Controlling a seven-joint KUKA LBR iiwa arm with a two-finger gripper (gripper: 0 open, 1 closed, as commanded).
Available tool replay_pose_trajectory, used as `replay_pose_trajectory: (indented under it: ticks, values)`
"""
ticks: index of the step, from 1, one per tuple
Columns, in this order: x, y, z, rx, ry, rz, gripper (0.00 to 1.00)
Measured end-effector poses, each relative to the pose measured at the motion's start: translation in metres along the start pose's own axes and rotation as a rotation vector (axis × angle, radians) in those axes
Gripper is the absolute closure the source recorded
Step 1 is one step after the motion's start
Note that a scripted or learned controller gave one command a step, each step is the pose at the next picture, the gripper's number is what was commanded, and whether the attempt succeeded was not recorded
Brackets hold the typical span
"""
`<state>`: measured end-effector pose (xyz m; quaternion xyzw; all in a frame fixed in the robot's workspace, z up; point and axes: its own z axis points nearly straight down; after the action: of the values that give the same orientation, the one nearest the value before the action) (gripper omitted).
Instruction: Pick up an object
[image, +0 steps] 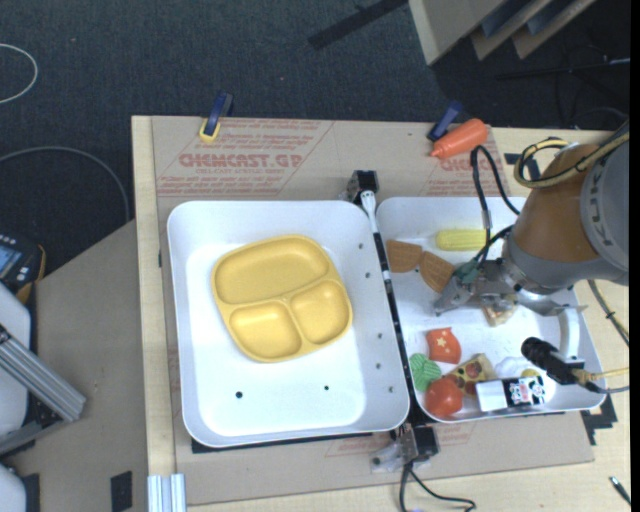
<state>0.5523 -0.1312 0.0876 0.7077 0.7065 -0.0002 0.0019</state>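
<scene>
**Gripper low in the right bin, among the toy food**

The arm (560, 230) is reaching in from the right, and the gripper (455, 290) is sitting low over the right bin (415, 220), near its middle. Whether it is open or closed cannot be told from this angle.

A brown wedge (436, 270) is lying just beside the gripper, on its upper left. A second wedge (404, 256) is touching the first, closer to the bin's left wall. The corn (460, 239) is lying behind them, near the back wall. A tan piece (497, 312) is lying close to the wrist, on its near side.

Toward the front of the bin, a red piece (443, 345), a green leaf (424, 370), a tomato (444, 398) and a white box (495, 394) are crowding together, apart from the gripper.

In the left bin (300, 400), a yellow plate (282, 297) with three compartments is lying flat.
</scene>
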Motion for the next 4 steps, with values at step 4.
replay_pose_trajectory:
  ticks: [4]
  values:
    - [-0.004,0.002,-0.137,-0.001,0.002,-0.003,1.0]
